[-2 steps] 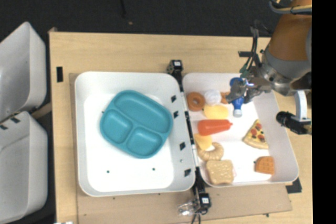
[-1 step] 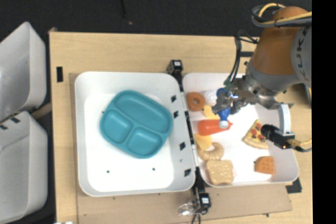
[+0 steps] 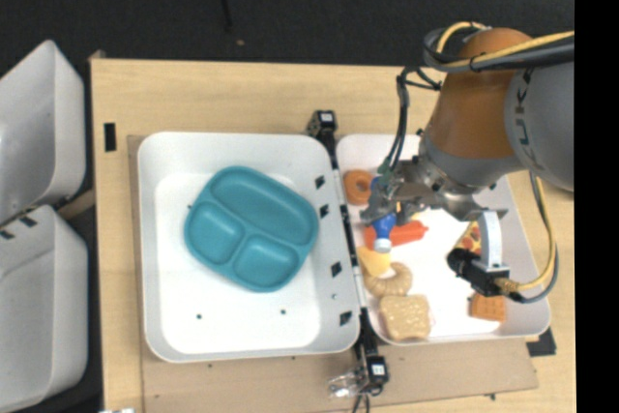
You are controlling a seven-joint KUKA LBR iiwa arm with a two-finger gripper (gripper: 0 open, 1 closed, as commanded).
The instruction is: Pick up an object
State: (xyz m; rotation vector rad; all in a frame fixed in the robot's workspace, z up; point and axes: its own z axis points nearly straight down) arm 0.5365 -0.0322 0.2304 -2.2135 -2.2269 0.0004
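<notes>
My gripper [image 3: 383,201] reaches down into the left part of the right bin [image 3: 517,319], under the grey and orange arm. Right beneath it lies a small blue bottle with a white cap [image 3: 383,234], and a red-orange carrot-shaped piece [image 3: 412,232] lies beside the bottle. An orange ring [image 3: 358,186] sits just left of the gripper. The arm hides how the gripper meets the bottle.
The right bin also holds a pale yellow piece [image 3: 371,258], a beige curled pastry [image 3: 395,281], a toast slice [image 3: 404,316] and orange pieces [image 3: 486,307] at the right. A teal divided plate [image 3: 251,227] lies in the left bin [image 3: 160,305].
</notes>
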